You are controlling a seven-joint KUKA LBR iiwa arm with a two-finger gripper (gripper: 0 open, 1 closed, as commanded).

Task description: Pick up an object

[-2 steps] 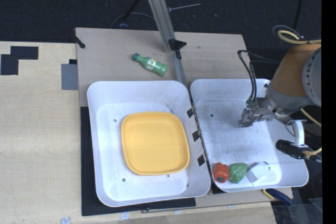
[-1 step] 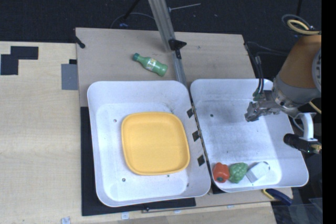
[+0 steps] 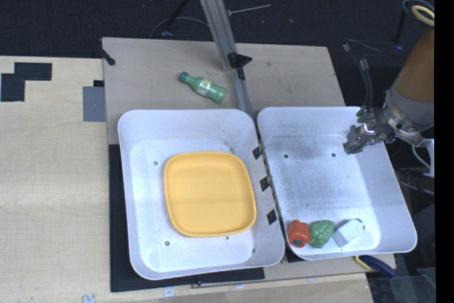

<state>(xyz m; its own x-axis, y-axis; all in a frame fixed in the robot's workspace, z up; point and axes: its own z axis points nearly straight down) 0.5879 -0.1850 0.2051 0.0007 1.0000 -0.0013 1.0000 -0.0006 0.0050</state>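
Grey tool point(image 3: 355, 139): hovering over right bin's point(image 3: 312, 174) far-right edge; grip state unclear.
Objects: red piece point(image 3: 299, 233), green piece point(image 3: 321, 232) sitting near-right, awaiting picking.

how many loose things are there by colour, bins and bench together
yellow: 1, plate
green: 2, bottle on the bench, bumpy toy
red-orange: 1, toy
white-grey: 1, block
total: 5

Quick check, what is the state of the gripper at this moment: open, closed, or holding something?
Gripper: cannot be told; it sits above the upper right part of the right bin, with nothing visible between it.
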